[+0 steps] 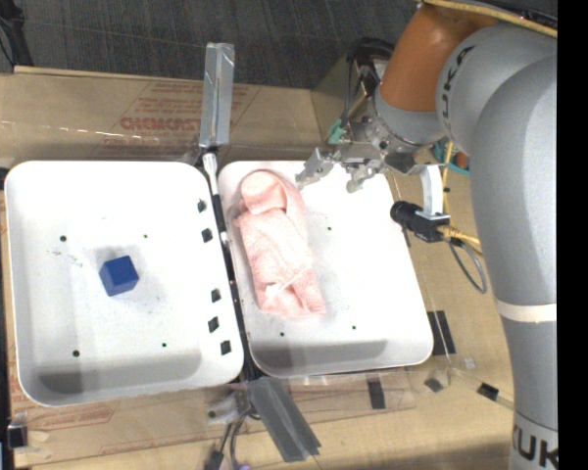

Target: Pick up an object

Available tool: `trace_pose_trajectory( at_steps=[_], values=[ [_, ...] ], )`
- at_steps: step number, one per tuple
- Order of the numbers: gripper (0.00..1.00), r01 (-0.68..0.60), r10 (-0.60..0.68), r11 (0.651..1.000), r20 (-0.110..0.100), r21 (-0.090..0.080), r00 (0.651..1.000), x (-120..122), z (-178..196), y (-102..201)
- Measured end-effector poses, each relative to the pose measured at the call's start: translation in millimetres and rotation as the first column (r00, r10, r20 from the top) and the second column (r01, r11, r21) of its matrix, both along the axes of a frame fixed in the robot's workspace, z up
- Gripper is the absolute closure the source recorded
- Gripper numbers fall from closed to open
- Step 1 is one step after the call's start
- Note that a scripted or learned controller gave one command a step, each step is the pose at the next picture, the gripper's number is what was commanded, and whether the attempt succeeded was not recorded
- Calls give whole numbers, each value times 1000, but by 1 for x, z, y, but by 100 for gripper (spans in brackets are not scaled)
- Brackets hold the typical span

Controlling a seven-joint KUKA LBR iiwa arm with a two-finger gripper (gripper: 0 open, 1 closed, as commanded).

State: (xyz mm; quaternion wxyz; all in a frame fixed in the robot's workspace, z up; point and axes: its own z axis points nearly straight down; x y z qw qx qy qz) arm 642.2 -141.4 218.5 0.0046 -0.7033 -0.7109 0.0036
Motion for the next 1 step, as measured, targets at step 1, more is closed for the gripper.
trace_pose_trajectory(
  at_steps=[1],
  values=[
    [100, -8, 8, 1000, -9, 1, 1000, 1, 5, 2]
  ],
)
